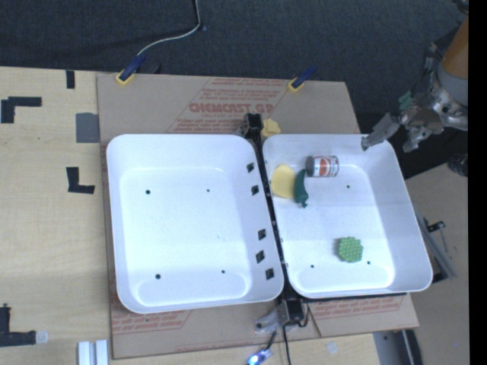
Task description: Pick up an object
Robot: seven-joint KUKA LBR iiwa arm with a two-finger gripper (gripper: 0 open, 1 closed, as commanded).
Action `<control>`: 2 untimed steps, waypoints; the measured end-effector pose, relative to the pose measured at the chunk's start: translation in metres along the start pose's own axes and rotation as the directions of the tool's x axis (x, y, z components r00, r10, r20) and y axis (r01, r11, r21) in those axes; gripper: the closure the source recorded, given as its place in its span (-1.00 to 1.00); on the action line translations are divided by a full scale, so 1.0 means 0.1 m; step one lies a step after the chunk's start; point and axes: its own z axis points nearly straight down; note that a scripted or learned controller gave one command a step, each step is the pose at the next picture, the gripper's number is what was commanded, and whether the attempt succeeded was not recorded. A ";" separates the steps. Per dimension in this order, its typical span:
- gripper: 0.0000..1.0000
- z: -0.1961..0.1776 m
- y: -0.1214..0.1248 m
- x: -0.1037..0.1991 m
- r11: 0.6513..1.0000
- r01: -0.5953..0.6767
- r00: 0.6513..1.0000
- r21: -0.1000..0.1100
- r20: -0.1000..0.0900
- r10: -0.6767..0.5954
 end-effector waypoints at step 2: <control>1.00 1.32 -0.35 1.13 1.000 0.002 1.000 0.002 -0.001 -0.002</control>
